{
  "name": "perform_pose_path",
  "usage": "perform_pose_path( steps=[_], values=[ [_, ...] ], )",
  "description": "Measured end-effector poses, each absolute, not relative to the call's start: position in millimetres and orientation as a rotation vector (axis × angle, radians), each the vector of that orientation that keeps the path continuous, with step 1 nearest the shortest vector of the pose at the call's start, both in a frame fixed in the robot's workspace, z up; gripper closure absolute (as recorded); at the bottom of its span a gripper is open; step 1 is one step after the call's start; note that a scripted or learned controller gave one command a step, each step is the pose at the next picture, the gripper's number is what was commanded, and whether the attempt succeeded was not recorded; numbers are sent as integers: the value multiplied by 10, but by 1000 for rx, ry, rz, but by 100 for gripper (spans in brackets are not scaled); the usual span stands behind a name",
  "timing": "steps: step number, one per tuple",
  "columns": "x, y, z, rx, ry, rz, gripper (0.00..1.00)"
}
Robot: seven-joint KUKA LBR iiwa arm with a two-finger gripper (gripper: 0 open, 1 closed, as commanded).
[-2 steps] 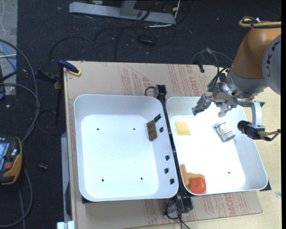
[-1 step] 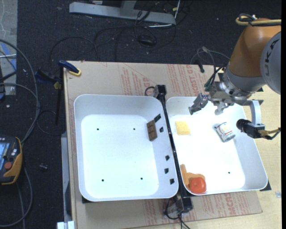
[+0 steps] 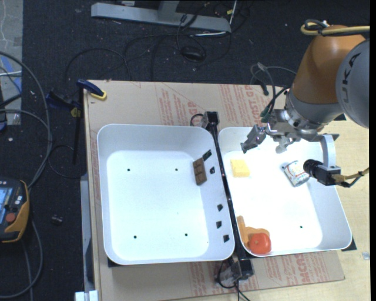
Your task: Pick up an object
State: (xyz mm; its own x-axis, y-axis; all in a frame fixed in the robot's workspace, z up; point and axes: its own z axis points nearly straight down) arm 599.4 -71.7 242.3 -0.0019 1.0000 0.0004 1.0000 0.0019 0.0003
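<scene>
- Yellow block [image 3: 239, 168] on the right bin [image 3: 329, 217] floor, just below-left of the tool [image 3: 269, 141].
- Tool fingers spread apart, clamped on nothing.
- Silver-white item [image 3: 295, 173] right of tool; tomato [image 3: 259, 241] far below; brown bar [image 3: 200, 172] left, in left bin [image 3: 111, 194].

A tan cardboard sheet printed with red lettering [image 3: 176, 97] covers the bench top. Around it lies dark speckled carpet floor [image 3: 53, 53], crossed by loose black cables [image 3: 147, 44]. A flat grey metal bar [image 3: 158, 16] lies at the top, and a blue-and-yellow clamp [image 3: 91, 89] grips the bench's far left corner.
</scene>
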Motion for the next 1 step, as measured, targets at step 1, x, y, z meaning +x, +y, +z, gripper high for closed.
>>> perform_pose_path(
  steps=[1],
  values=[
    [5996, -729, 2522, -2221, -2222, -1, 100]
  ],
)
